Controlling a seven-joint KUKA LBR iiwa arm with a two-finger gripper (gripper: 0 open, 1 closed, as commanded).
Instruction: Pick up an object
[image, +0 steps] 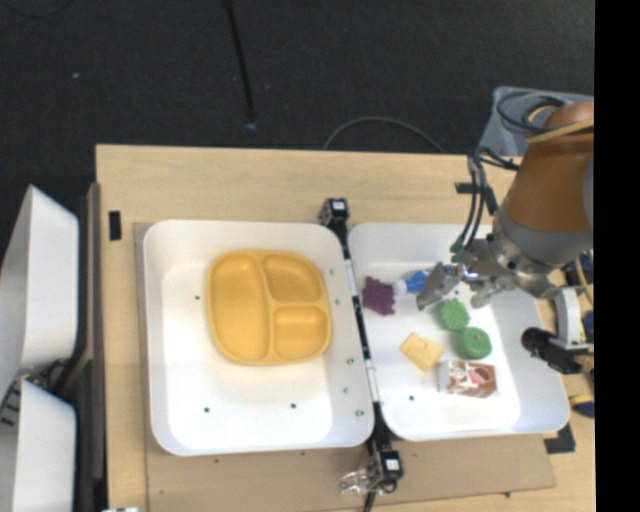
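Camera view: small green round object (455, 316) beside gripper (452, 287).

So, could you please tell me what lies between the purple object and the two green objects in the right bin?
In the camera view, the gripper hangs over that stretch between the purple object and the green objects, beside a small blue item.

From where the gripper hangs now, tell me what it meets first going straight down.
Probably the bumpy round green toy, just beneath the gripper in the right white bin. Depth is unclear from this slant, so it may touch the small blue object instead.
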